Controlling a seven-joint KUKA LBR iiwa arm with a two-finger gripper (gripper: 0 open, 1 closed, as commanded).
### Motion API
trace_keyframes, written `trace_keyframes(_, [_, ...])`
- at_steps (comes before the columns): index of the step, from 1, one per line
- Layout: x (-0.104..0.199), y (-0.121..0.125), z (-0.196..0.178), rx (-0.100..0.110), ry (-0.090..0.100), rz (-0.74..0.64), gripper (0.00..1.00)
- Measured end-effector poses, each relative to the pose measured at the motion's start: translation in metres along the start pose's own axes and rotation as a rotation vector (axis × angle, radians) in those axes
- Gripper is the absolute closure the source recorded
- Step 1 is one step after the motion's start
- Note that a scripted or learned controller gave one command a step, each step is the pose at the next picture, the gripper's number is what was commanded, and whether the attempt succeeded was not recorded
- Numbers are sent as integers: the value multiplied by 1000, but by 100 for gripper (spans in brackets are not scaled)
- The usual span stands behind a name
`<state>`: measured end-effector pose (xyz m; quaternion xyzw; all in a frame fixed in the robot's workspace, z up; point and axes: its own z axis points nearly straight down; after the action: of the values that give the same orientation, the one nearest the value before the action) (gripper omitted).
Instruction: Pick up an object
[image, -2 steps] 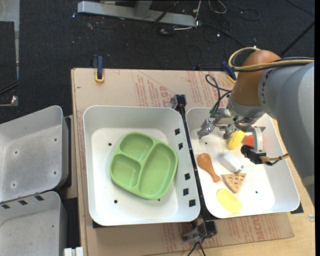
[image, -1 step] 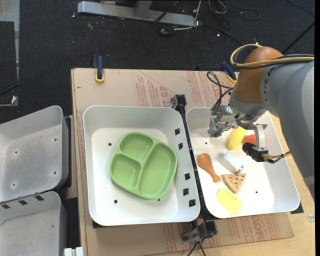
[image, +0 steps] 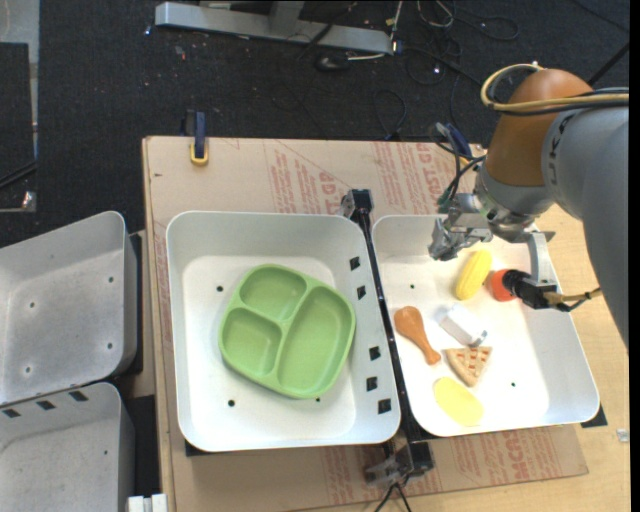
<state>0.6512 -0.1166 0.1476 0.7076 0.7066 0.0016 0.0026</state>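
Right now the claw (image: 447, 243) is hanging over the far part of the right bin (image: 570, 385); whether it is gripping anything cannot be told. Just beside it a yellow corn cob (image: 472, 274) is lying, with a red-orange piece (image: 499, 284) touching its right side. Nearer the front are lying a brown drumstick (image: 415, 331), a small white-grey block (image: 460, 329), a waffle wedge (image: 470, 362) and a yellow oval piece (image: 458, 400). A green divided plate (image: 288, 329) is sitting in the left bin (image: 195, 300) on the counter (image: 260, 170).
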Motion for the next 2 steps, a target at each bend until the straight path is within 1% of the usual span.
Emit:
trace_keyframes(1, [-5,0,-44,-1,0,0,100])
trace_keyframes(2, [-6,-8,-100,-2,0,0,100])
